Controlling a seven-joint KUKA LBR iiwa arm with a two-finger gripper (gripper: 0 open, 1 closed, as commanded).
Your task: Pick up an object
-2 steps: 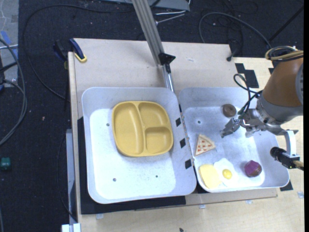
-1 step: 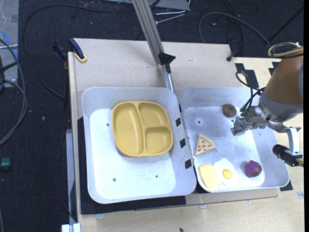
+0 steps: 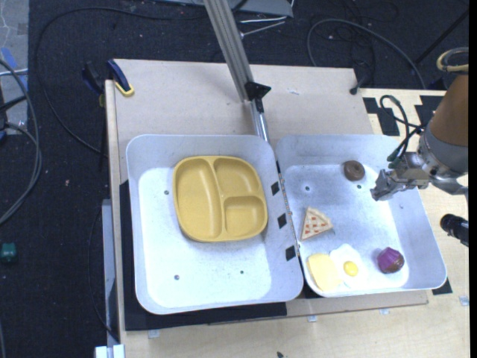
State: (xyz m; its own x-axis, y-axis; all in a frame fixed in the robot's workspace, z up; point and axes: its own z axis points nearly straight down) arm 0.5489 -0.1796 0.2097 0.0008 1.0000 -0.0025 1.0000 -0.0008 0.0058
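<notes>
The gripper [image 3: 381,187] hangs over the right bin [image 3: 417,237], just right of the brown round piece [image 3: 353,171] — nothing sits between its fingers, and whether they are apart or together I cannot tell. This looks like the approach step, with no grasp yet made. Below the brown piece lie a pizza slice [image 3: 316,223], a fried egg [image 3: 346,263], a yellow piece [image 3: 321,271] and a purple piece [image 3: 390,259]. Next the gripper needs to centre over one object — the brown piece is nearest — and descend.

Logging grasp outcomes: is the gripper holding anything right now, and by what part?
Nothing is held. The gripper hangs over the right bin with no object between its fingers; the brown round piece lies apart, just to the gripper's left in the view.
</notes>
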